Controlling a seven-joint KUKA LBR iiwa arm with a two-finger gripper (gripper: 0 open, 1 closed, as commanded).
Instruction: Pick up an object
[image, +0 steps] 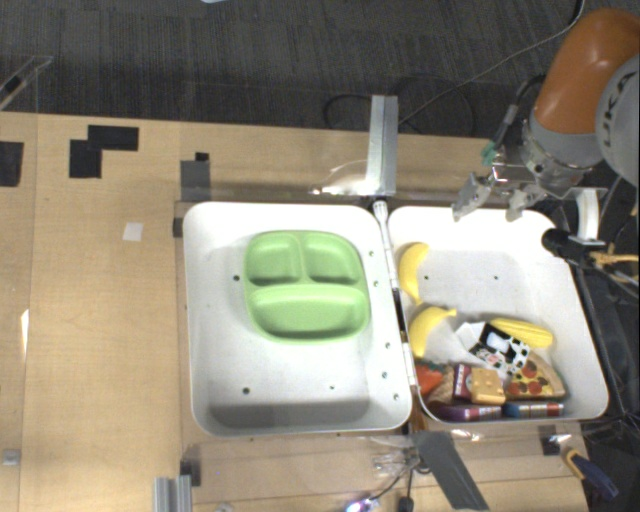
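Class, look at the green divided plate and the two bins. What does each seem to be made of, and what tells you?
Green divided plate: probably moulded plastic, matte, one even colour, rounded compartments. Bins: likely white plastic with a slight sheen and soft rounded corners.

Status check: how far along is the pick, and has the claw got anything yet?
Nothing looks picked yet. The open claw hangs above the far rim of the right white bin, with nothing between its fingers. The yellow bananas and packaged snacks lie in that bin. Descent, grasp and lift all remain.

A divided plate (304, 284) lies in the left bin (215, 330); bananas (412, 270) and packets (500, 385) crowd the right bin (520, 250).
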